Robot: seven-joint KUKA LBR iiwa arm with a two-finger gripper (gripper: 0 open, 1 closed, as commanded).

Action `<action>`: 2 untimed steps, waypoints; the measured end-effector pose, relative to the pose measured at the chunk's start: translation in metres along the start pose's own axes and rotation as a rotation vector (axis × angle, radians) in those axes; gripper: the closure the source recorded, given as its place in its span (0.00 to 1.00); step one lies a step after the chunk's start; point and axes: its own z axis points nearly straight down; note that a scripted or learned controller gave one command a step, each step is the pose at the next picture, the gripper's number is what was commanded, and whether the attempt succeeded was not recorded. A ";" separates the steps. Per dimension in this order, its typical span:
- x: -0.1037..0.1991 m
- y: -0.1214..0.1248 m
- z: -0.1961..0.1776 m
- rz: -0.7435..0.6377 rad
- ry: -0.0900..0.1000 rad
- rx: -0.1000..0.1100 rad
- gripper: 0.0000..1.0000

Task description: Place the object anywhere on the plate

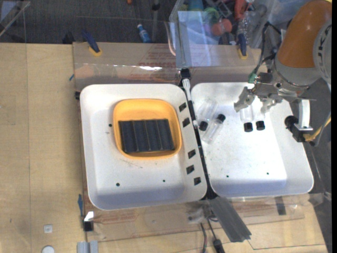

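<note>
The near halves of both white bins show only bare floor; the left bin (100, 183) carries, toward its middle, an orange plate (122, 109) with a dark ribbed block (146, 136) lying across it, long side running left to right. In the right bin (253, 167), just beside the divider, lies the object (208, 121), a clear, hard-to-read plastic piece with dark caps or ends, its long axis seeming to slant from near-left to far-right. It sits to the left of the gripper (254, 124) and apart from it, with bare bin floor between them. The gripper's two pale fingers end in dark pads (248, 126) that stand slightly apart, with nothing between them, low over the far half of the right bin. Above and behind, the arm comes in from the far right, its orange band (308, 33) high, the wrist pointing steeply down. A pick would likely call for a short shift left toward the divider.
</note>
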 end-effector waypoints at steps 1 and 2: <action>0.000 0.000 0.000 0.000 0.000 0.000 0.00; -0.060 0.045 0.006 -0.080 -0.001 -0.002 0.00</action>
